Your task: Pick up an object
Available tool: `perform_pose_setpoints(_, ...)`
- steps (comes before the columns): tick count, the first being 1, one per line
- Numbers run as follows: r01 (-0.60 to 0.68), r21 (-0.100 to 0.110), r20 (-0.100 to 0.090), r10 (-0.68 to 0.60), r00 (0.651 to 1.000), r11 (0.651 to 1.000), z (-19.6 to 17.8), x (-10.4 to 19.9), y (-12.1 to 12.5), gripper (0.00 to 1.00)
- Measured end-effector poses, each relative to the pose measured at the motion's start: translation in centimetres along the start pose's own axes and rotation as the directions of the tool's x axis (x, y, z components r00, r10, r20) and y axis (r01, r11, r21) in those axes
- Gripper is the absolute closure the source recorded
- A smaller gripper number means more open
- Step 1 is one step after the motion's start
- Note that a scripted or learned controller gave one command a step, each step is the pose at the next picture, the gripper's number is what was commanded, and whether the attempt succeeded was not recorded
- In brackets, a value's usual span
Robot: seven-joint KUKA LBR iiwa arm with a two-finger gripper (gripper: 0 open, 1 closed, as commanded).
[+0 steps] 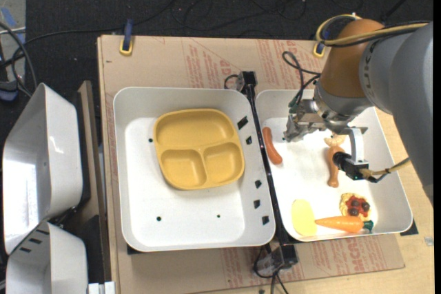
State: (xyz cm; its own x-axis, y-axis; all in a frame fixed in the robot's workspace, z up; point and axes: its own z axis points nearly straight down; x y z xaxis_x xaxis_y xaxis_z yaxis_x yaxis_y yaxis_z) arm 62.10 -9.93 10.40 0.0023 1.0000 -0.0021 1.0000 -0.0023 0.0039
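Observation:
In the right bin (386, 210) lie a red-orange sausage (273, 147), a tan bone-shaped piece (335, 160), a yellow slice (302, 216), an orange carrot (340, 222) and a small pizza slice (356, 204). My gripper (298, 129) hangs over the bin's upper left part, just right of the sausage and above it. Its fingers point down toward the bin floor near the sausage's top end. The view from above does not let me judge the gap between them.
The left bin (131, 169) holds a yellow divided plate (198, 148). A black divider (260, 148) runs between the bins. The grey arm with its orange band (348, 58) covers the right bin's upper right. White containers (38, 155) stand off the bench at the left.

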Motion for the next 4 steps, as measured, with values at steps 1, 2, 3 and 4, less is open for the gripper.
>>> perform_pose_setpoints(1,0.005,-0.002,-0.001,-0.005,1.000,1.000,-5.7,0.6,0.9,1.00)
perform_pose_setpoints(2,0.006,-0.002,-0.002,-0.006,1.000,1.000,-10.4,1.4,0.9,1.00)
perform_pose_setpoints(3,0.005,-0.003,0.000,-0.005,1.000,1.000,-16.4,0.5,1.0,1.00)
perform_pose_setpoints(4,0.009,0.005,-0.003,-0.009,1.000,1.000,-14.6,5.9,0.6,1.00)
